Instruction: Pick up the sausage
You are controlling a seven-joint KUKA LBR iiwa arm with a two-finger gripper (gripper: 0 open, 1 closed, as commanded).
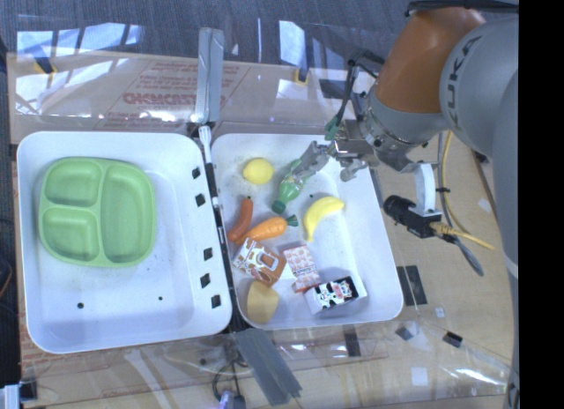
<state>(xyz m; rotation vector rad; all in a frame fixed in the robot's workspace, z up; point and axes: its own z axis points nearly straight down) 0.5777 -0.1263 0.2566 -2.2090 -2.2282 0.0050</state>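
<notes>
Hovering over the upper part of the right bin (379, 249), tool (304, 167) angled down-left toward a green bottle (290, 189); cannot tell how it is set, nor whether anything is held. Just beside: lemon (258, 171), banana (321, 213). Further out, sausage (241, 219) lying near the bin's left wall, touching or nearly touching a carrot (267, 229). Likely trouble: closing on the bottle instead, or nudging the carrot and rolling the sausage against the wall.
</notes>
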